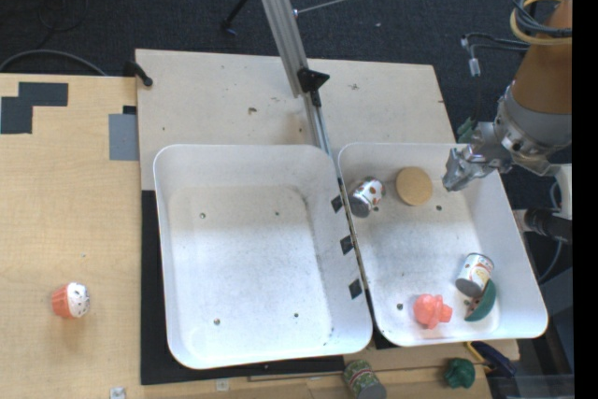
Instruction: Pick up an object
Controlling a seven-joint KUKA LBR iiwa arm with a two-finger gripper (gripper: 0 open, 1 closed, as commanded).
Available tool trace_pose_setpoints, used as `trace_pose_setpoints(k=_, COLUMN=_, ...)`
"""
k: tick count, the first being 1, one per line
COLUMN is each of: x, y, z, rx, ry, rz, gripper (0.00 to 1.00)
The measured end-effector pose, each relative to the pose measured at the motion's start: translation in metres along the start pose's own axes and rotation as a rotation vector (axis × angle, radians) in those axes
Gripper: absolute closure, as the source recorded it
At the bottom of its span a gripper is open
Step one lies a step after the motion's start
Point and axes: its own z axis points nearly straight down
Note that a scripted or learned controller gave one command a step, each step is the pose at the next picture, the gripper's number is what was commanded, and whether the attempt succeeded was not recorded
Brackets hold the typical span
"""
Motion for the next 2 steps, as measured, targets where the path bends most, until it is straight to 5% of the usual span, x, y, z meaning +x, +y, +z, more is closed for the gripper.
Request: trace_pose_setpoints(k=2, x=0.097, y=0.023, z=-0.006, rx=0.004, ry=0.001, rz=-0.002, gripper=1.0)
